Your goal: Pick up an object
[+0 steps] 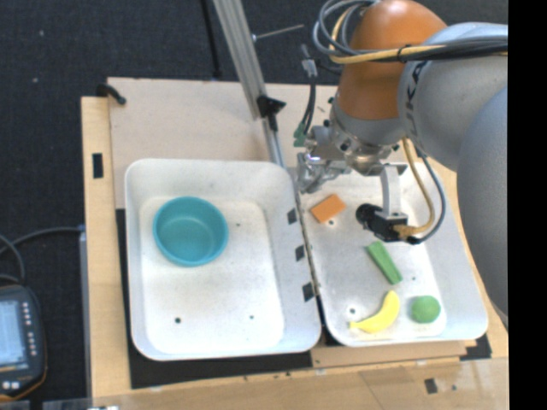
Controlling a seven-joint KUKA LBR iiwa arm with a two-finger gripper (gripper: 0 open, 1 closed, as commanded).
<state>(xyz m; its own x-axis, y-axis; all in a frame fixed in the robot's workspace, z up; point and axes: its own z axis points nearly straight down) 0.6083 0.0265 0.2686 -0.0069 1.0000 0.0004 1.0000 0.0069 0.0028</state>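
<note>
four small things are seen in the right bin (444,310). an orange block (327,208), lying flat and turned a little, is placed near the bin's upper left part, close to the divider. a green stick (384,261) is laid slantwise in the middle. a yellow banana (379,313) is curved along the lower edge, and a green ball (425,308) is found just beside it, to its right. a teal bowl (191,230) is set upright in the left bin (256,331).
</note>
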